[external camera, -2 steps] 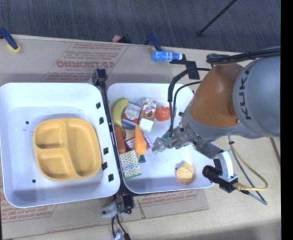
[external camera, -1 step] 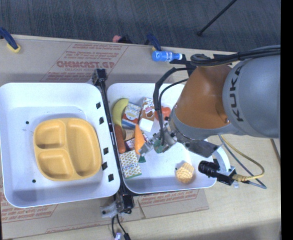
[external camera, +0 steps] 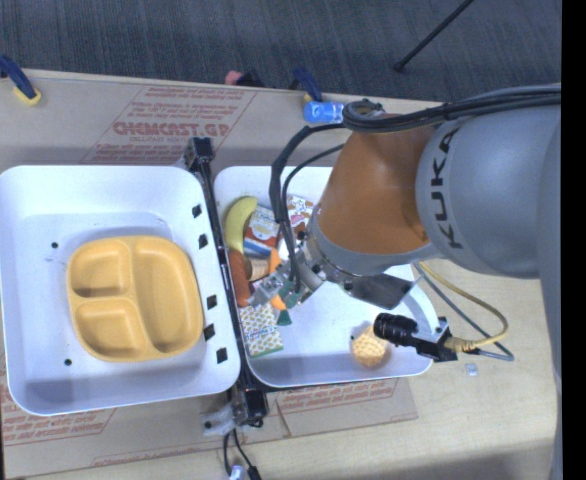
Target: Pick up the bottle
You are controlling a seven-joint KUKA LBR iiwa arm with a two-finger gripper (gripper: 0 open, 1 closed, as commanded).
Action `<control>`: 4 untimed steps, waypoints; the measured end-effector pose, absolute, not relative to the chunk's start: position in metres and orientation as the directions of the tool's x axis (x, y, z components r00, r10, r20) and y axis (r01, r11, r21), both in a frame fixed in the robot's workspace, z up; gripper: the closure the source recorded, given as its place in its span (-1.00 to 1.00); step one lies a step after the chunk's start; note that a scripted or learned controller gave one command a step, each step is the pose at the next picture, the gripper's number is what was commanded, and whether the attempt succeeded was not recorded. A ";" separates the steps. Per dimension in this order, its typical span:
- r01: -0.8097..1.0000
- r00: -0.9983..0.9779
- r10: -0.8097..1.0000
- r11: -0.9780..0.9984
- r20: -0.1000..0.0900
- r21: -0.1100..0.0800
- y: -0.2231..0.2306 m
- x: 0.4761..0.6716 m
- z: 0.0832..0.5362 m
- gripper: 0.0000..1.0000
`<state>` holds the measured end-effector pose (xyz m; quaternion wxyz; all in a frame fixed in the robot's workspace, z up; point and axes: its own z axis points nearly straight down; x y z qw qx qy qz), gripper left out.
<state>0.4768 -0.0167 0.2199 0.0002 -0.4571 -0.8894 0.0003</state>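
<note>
Looming closest, the grey arm (external camera: 473,198) hangs over the right bin (external camera: 323,368), its gripper (external camera: 291,286) down among the clutter. Grasping seems underway; I can't single out the bottle or judge the grip. Next: lift straight.

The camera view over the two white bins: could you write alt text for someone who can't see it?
A grey and orange robot arm reaches from the right into the right white bin, its gripper down among a clutter of small items, including a banana. The left white bin holds a yellow divided tray.
</note>
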 end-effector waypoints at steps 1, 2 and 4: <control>0.661 -0.750 0.661 0.750 0.001 -0.001 0.051 0.476 0.241 1.00; 0.584 -0.812 0.584 0.812 0.000 -0.001 0.093 0.476 0.251 1.00; 0.428 -0.904 0.428 0.904 0.001 -0.002 0.073 0.477 0.261 1.00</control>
